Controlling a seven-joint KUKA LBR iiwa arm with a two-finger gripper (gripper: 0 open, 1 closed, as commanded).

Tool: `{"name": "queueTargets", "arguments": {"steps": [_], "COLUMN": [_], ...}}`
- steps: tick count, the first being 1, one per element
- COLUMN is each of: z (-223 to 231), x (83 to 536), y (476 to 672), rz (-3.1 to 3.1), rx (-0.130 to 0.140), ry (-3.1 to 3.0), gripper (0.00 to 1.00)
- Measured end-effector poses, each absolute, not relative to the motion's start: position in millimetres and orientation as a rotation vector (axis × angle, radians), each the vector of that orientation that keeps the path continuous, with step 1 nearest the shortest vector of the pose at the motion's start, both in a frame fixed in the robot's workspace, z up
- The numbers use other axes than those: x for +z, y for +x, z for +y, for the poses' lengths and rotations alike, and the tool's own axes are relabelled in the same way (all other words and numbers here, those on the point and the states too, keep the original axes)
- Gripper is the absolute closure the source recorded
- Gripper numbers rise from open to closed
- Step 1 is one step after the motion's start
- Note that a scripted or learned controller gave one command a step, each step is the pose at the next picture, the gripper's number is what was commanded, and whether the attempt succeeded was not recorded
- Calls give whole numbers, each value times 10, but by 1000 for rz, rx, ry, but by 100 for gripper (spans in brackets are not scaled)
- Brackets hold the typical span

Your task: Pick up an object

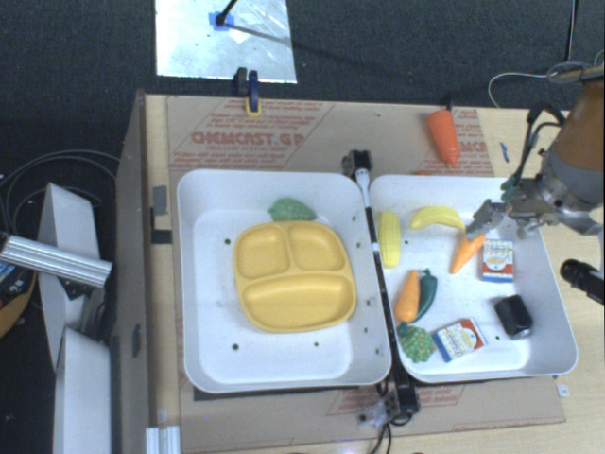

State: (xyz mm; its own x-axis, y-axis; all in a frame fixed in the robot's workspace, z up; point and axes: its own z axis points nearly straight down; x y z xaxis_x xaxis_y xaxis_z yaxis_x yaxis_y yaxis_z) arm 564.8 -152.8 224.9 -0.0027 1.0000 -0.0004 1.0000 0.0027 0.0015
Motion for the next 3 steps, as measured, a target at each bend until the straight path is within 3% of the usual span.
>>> {"name": "queueTargets", "arguments": {"steps": [1,2,3], "z": [-1776,-1788,-1310], "x": [882,986,869], "y": [6043,6050,6047], "rz": [2222,2219,2222], "rx": [10,11,7], "ry": [2213,2209,2214], "gripper": [0,100,100]}}
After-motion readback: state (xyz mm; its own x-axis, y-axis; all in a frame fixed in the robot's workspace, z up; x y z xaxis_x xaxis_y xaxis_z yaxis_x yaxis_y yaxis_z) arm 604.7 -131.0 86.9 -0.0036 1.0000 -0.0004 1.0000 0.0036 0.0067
